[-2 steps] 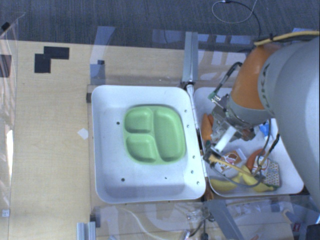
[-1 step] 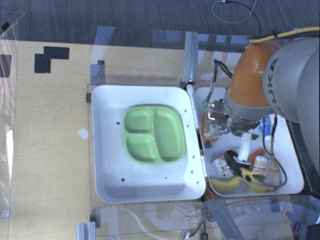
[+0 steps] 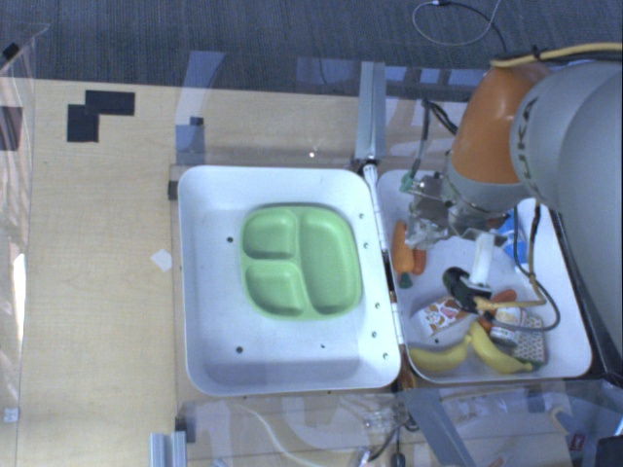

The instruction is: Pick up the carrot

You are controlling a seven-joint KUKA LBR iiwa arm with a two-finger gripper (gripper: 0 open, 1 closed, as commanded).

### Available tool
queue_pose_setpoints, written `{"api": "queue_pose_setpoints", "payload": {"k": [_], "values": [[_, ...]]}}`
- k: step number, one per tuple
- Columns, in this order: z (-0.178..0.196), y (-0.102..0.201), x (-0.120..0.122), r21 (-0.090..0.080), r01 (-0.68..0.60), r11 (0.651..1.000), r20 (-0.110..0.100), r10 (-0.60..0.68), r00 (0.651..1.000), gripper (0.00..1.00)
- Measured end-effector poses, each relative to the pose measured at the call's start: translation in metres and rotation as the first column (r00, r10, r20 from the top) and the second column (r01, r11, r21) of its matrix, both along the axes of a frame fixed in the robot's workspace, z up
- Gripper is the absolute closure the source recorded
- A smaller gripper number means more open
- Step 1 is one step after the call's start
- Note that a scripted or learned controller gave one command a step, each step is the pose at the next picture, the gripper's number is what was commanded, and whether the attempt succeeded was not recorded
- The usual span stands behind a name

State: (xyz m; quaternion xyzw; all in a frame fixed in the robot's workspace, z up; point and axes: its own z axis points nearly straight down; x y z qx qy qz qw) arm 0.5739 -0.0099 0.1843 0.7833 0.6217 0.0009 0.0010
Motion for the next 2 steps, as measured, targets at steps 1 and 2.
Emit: {"api": "queue_pose_setpoints", "payload": {"k": [1,2], "values": [[0.003,-0.072,0.031,-0.002,-0.199,0.98,0.003,0.199,0.98,1.0],[0.015,-0.071,0.033,-0.004,-0.205,0.979,0.009,0.205,0.979,1.0]]}}
